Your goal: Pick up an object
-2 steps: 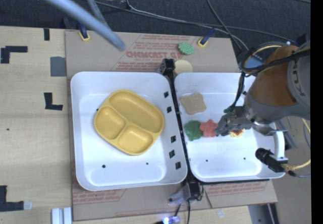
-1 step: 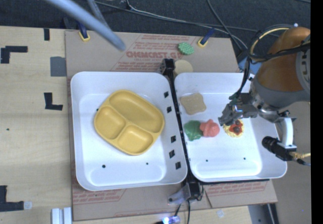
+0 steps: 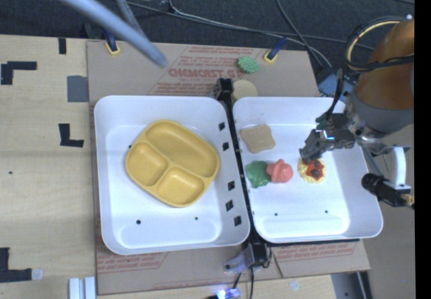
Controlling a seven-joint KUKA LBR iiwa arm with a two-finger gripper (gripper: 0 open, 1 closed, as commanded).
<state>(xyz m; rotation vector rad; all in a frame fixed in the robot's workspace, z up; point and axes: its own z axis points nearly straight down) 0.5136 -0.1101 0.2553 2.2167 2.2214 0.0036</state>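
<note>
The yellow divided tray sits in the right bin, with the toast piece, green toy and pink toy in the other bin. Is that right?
Not quite. The camera view shows the yellow divided tray in the left bin, not the right one. The toast piece, green toy and pink toy are indeed in the other bin, the right bin.

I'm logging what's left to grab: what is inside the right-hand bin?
The right bin holds a tan flat piece, a green item touching a pink one, and a yellow-red item beneath the gripper, which covers part of it.
</note>
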